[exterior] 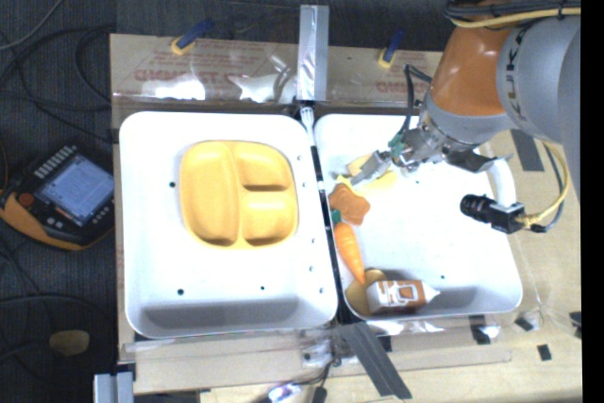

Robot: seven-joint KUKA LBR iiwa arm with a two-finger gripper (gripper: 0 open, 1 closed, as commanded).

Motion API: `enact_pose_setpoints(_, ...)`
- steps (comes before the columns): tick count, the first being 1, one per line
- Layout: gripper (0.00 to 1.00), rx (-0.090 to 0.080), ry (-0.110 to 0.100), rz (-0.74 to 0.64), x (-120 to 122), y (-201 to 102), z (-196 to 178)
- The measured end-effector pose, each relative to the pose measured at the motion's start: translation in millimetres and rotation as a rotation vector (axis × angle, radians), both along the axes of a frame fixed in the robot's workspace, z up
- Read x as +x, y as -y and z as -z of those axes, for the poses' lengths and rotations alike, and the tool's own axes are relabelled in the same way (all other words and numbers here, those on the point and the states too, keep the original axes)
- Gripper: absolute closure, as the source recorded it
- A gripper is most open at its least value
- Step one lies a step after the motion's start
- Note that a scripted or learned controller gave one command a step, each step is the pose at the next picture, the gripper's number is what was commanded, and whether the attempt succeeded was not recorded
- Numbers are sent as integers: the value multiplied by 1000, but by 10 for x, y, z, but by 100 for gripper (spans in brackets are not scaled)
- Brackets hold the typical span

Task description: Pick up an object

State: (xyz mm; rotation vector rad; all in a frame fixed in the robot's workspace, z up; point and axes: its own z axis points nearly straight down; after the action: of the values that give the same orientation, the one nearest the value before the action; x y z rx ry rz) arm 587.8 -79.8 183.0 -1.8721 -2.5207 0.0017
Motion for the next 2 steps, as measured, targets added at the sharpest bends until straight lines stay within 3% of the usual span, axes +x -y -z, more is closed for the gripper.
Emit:
enact_pose_setpoints(1,0,1,-2,47,-111,-273,5)
enact_pose_setpoints(2,0,-2,6,-113,304,185,886)
